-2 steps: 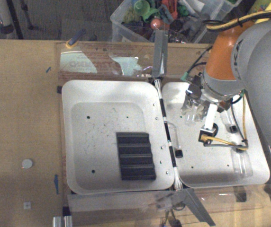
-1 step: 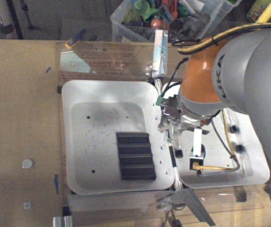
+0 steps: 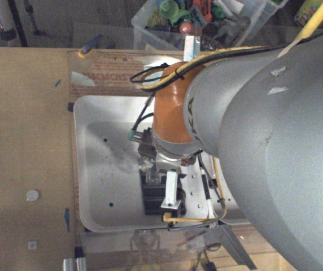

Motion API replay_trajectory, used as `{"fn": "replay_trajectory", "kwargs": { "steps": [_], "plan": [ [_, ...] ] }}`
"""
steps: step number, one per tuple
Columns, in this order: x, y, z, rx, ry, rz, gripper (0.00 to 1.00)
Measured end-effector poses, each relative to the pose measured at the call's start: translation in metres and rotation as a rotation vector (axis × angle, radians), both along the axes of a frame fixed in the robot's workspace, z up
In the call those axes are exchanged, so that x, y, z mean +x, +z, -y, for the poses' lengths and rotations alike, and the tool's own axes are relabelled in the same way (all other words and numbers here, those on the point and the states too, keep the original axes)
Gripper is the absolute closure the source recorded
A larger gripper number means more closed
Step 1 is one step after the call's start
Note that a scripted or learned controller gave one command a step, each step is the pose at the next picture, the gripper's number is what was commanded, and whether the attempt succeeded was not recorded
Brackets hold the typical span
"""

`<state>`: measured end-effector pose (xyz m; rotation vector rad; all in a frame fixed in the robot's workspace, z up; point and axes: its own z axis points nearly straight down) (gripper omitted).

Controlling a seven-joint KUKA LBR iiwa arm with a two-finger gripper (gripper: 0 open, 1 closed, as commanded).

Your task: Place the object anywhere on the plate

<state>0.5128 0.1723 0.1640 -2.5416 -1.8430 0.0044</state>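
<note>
My grey arm with its orange band point(image 3: 173, 109) reaches in from the right and covers most of the view. The gripper point(image 3: 157, 176) hangs below the band, low over the right half of a shallow white bin point(image 3: 88, 168). The arm and wrist hide whatever lies beneath them, along with the bin's right side. On the bare bin floor I see grey scuffs point(image 3: 116, 151) and a small dark speck point(image 3: 110, 204).
A clear tub of colourful toys point(image 3: 201, 7) stands behind the bench. Left of the bin, the brown benchtop carries a small grey disc point(image 3: 32, 195). A blue and yellow tool point(image 3: 89, 46) lies at the back left corner.
</note>
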Motion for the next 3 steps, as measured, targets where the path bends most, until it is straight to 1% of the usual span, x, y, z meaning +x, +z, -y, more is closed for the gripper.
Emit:
{"fn": "replay_trajectory", "kwargs": {
  "steps": [1, 2, 3],
  "plan": [
    [-0.033, 0.061, 0.025, -0.001, -0.042, 0.002, 1.0],
    [0.02, -0.049, -0.051, 0.0, -0.001, 0.001, 1.0],
    [-0.025, -0.066, 0.006, 0.024, -0.146, 0.033, 1.0]
  ]
}}
